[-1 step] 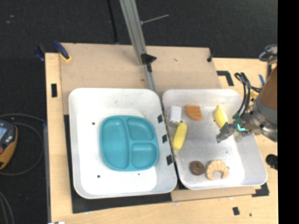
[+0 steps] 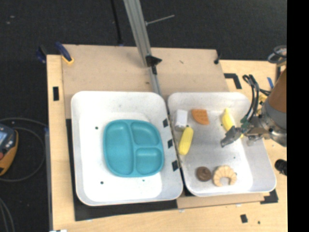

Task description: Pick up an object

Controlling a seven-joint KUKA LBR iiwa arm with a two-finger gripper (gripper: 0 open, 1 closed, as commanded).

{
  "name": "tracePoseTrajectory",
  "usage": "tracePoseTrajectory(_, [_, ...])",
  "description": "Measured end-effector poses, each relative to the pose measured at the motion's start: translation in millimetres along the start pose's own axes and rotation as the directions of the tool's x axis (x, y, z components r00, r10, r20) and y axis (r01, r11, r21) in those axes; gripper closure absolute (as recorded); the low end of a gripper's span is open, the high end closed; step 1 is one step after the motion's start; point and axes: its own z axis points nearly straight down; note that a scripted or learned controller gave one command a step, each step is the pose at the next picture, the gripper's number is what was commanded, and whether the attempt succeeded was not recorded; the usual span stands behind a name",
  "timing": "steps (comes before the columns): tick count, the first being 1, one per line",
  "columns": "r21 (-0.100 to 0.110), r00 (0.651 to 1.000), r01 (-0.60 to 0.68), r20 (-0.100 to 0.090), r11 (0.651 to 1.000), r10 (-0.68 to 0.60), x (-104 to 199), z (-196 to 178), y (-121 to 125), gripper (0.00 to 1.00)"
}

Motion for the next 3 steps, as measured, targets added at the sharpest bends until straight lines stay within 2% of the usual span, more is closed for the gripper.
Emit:
tracePoseTrajectory(2, [0.004,1.000,-0.002,-0.001,1.000,0.002,9,102,-10,0.00])
tracePoseTrajectory(3, [0.000,1.000,-0.003,0.000,1.000,0.003,8,127,-10,0.00])
